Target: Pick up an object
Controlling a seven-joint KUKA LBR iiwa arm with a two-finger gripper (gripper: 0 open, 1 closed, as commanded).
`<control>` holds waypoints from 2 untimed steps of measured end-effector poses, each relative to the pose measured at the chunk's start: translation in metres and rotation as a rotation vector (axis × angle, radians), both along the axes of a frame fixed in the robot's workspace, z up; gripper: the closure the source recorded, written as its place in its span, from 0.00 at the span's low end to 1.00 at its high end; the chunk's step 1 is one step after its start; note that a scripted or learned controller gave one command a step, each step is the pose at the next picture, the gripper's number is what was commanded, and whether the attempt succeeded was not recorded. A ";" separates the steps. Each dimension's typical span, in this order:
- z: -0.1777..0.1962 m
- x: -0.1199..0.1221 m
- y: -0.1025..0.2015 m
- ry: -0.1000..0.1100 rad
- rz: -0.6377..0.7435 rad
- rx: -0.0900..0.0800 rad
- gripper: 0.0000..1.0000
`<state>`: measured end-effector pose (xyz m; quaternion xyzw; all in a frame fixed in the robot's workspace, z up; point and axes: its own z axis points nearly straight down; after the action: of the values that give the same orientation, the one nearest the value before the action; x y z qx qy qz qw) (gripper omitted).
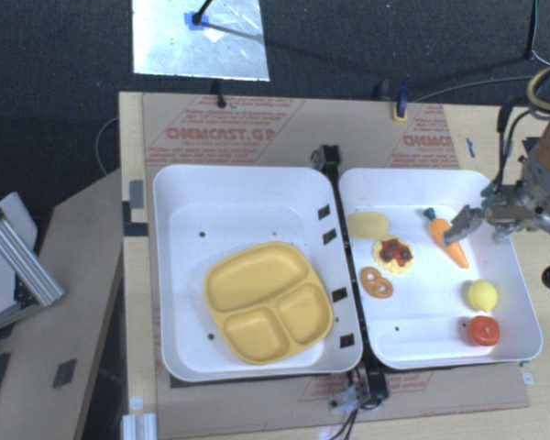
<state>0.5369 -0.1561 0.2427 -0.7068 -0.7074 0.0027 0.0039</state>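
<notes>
The right bin (412,346) holds several toy foods. An orange carrot (447,242) with a green top lies near its far right side. A pale yellow piece (368,225), a round piece with red topping (394,253) and a brown pretzel (377,283) lie toward the bin's left. A yellow lemon (482,294) and a red tomato (482,330) sit at the near right. My gripper (472,225) reaches in from the right and hangs right at the carrot's upper part, partly covering it. I see nothing lifted off the bin floor.
The left bin (179,246) holds a yellow divided plate (269,301). A black divider (344,264) runs between the bins. The arm's body (541,191) stands over the right bin's far right rim. Cables run behind the bench.
</notes>
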 end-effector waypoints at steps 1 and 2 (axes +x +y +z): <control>0.006 0.002 0.000 -0.011 0.003 -0.002 0.00; -0.042 0.011 -0.004 -0.008 0.001 -0.002 0.00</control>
<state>0.5478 -0.1596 0.2008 -0.7065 -0.7077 0.0005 0.0005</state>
